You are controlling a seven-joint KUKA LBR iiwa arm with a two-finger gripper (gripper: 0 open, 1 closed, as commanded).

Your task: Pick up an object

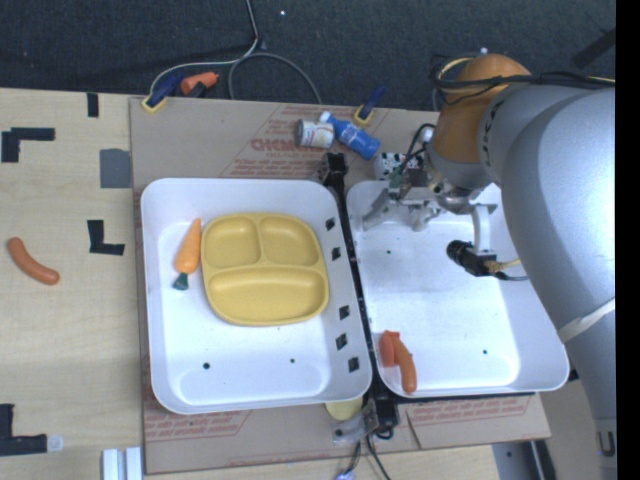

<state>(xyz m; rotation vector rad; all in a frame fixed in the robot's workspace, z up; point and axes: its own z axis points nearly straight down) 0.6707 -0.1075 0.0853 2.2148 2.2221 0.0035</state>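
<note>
Carrots first: nearest the camera, a small orange carrot piece (pixel 398 359) lies in the right bin (pixel 450 308) at about seven o'clock, close to the wall shared with the left bin (pixel 170 298). Farther back, in the left bin, a yellow divided plate (pixel 264 268) sits near the centre, and a whole toy carrot (pixel 187 249) lies touching its nine o'clock edge, green end toward the camera. Out on the bench (pixel 60 188) at nine o'clock of the bins rests an orange sausage-shaped toy (pixel 32 261). At the right bin's twelve o'clock corner the end effector (pixel 402 206) hangs low over the white floor, nothing visible in it; how far it is open cannot be told. Beyond the bins lies a blue-and-white bottle (pixel 338 133).
</note>
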